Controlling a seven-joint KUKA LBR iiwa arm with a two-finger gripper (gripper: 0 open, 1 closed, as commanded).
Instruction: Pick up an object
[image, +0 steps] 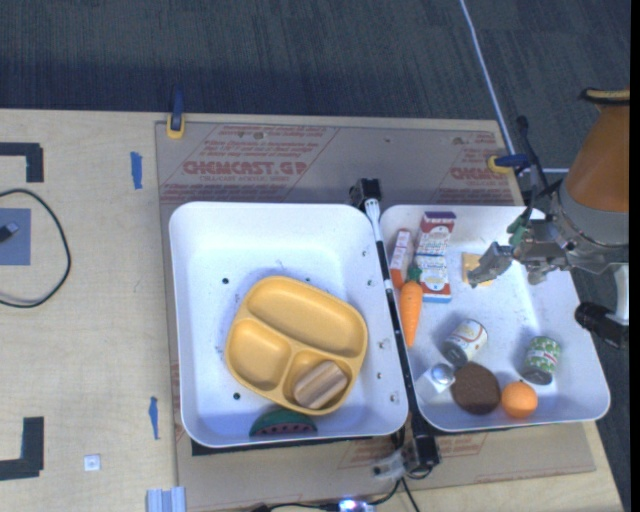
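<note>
My gripper (493, 267) hangs over the back of the right bin (592, 392), its tip right beside a small yellow block (471, 265); whether it touches the block is unclear. Left of it lie a white and red carton (435, 255), a slim red box (400, 254) and a carrot (410, 312). Nearer the front are a tipped tin can (465, 340), a green-labelled can (541, 358), a brown ball (477, 388), an orange (519, 399) and a small silver piece (441, 376).
The left bin (200, 235) holds a yellow divided plate (290, 320) with a bread roll (320, 382) in one compartment. A watermelon slice (283, 424) lies at that bin's front edge. The arm (600, 180) comes in over the right bin's far right corner.
</note>
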